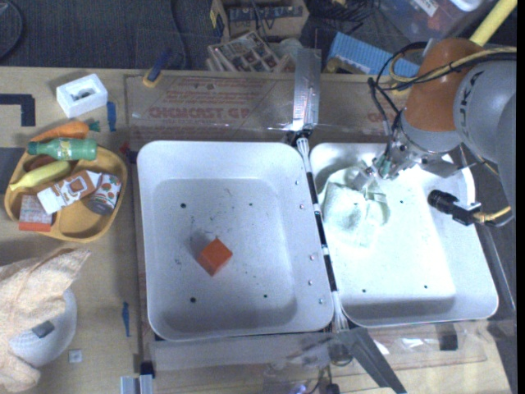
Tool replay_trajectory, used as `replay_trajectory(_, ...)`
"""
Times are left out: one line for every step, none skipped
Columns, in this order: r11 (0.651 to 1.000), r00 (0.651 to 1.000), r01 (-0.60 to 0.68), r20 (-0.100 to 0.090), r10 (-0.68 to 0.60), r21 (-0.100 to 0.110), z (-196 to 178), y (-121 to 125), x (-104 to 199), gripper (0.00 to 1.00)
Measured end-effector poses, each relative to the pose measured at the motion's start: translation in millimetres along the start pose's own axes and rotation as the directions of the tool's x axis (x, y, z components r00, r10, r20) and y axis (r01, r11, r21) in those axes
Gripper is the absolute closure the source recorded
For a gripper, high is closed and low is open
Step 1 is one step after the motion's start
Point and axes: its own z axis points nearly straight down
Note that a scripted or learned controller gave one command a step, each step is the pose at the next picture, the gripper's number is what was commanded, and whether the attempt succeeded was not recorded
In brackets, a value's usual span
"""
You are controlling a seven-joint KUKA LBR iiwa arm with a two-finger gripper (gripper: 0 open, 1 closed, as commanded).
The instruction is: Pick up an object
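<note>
Orange cube [216,256] sits untouched in left bin [164,302]; gripper [379,171] low over pale cloth [354,208], jaw state unclear; nothing lifted yet.

Your left bin [156,220] holds one orange block [216,257]; your right bin [459,294] holds a pale crumpled wrapper [353,212], claw [379,171] at its top.

We see the left bin [164,179] open on nearly every side: only an orange block [216,256] sits just below its middle, well apart from all four walls. In the right bin [459,294], a pale crumpled cloth [354,208] fills the upper left corner, with the gripper [384,167] down at its upper edge; the lower half and right edge lie free
</note>
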Motion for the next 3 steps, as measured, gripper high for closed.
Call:
replay_trajectory(0.996,0.996,-0.088,-0.001,0.088,-0.004,0.1,7.1,9.6,0.0)
replay_trajectory(0.99,0.99,-0.139,-0.011,0.139,-0.007,-5.9,-40.8,12.1,0.0)
replay_trajectory(0.999,1.0,-0.026,-0.006,0.026,-0.019,0.4,-108.8,59.9,0.0)
